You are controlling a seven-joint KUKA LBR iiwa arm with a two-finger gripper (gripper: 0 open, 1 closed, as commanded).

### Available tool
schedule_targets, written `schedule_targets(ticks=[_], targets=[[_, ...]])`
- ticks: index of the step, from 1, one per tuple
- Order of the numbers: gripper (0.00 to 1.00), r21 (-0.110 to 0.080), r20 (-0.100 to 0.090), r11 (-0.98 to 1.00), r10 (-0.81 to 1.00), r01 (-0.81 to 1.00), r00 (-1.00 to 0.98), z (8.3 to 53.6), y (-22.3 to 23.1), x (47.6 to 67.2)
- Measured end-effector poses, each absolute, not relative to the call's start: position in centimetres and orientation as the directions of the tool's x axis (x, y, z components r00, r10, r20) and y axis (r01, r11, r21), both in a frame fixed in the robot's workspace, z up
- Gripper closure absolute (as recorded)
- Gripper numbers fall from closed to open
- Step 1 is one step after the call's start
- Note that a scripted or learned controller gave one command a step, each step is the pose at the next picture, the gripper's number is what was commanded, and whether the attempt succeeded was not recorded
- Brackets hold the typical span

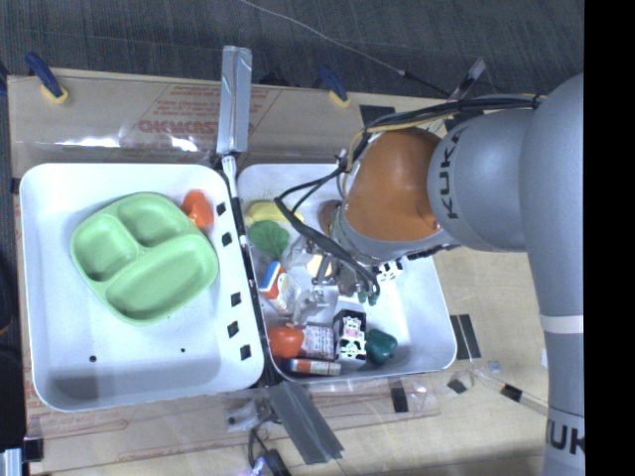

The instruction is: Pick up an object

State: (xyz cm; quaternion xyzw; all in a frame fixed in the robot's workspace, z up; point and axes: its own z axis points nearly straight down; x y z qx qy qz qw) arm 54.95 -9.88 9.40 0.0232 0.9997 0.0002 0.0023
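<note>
- I see the gripper (319, 288) down inside the right bin (437, 310), low over the heap of small things there; whether it is spread or closed, and whether it has hold of anything, I cannot tell.
- Right around it lie a clear wrapped packet (283, 278) to its left and a small carton with a cow on it (350, 335) just near of it.
- Along the near wall of that bin I make out a red tomato (286, 341), a red-capped marker (316, 367) and a dark green lump (381, 344) at the right of the cow carton.
- Farther in, a green leafy piece (268, 234) sits next to a yellow thing (262, 210) by the dividing wall.
- The arm (496, 177) comes in from the right, its orange band (392, 186) above the bin's far half.
- The left bin (60, 365) carries a green divided plate (147, 256), with an orange ball (197, 207) touching the plate's far right edge.
</note>
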Motion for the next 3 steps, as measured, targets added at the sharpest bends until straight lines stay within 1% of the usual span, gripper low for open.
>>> schedule_targets(ticks=[1,2,3], targets=[[0.00,-0.004,-0.004,0.993,-0.118,-0.118,-0.993,14.0,-19.3,53.6],[0.00,-0.002,-0.004,0.997,-0.081,-0.081,-0.997,9.3,-20.9,56.8],[0.00,0.001,0.000,0.997,0.074,0.074,-0.997,9.2,-15.5,53.8]])
